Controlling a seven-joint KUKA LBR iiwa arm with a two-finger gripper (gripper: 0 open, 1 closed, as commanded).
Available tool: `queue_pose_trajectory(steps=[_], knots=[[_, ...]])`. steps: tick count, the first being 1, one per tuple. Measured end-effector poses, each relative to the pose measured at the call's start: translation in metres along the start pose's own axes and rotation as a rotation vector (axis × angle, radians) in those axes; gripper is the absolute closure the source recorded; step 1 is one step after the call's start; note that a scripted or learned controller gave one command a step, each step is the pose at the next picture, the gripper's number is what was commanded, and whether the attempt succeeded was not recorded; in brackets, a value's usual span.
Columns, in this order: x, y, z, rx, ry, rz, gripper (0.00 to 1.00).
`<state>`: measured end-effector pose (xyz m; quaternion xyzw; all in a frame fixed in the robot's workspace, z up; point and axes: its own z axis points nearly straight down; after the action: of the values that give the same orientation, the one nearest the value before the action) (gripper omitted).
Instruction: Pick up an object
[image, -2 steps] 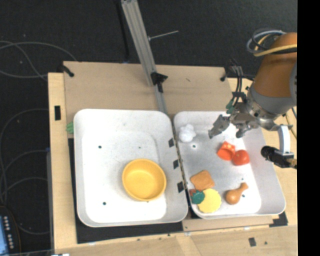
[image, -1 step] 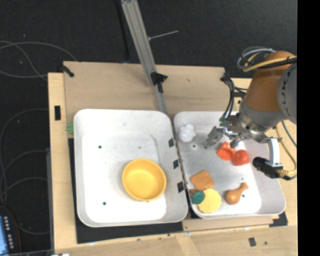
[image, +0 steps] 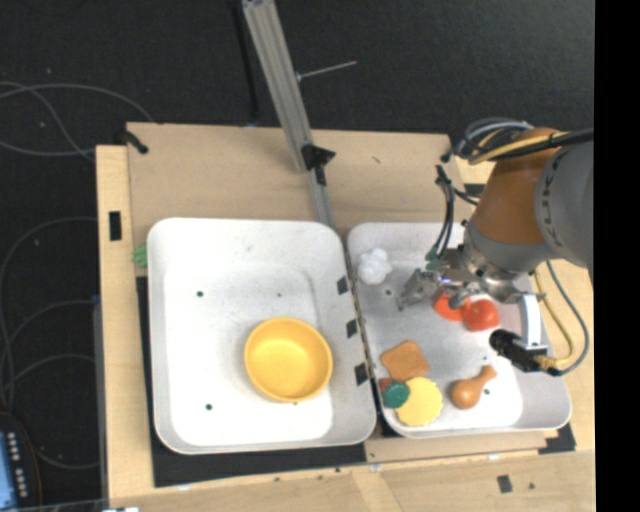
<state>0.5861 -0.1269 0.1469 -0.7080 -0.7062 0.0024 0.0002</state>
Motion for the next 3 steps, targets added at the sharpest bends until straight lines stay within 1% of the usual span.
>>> queue_pose_trajectory(steps=[1,2,3], knots=[[0.0,0.002,-0.014,-0.007,0.003,0.004,1.0],[0.004,0.002,-0.058,-0.01,0.003,-0.007,1.0],[0.003,0.003,-0.113,-0.012,0.003,-0.007,1.0]])
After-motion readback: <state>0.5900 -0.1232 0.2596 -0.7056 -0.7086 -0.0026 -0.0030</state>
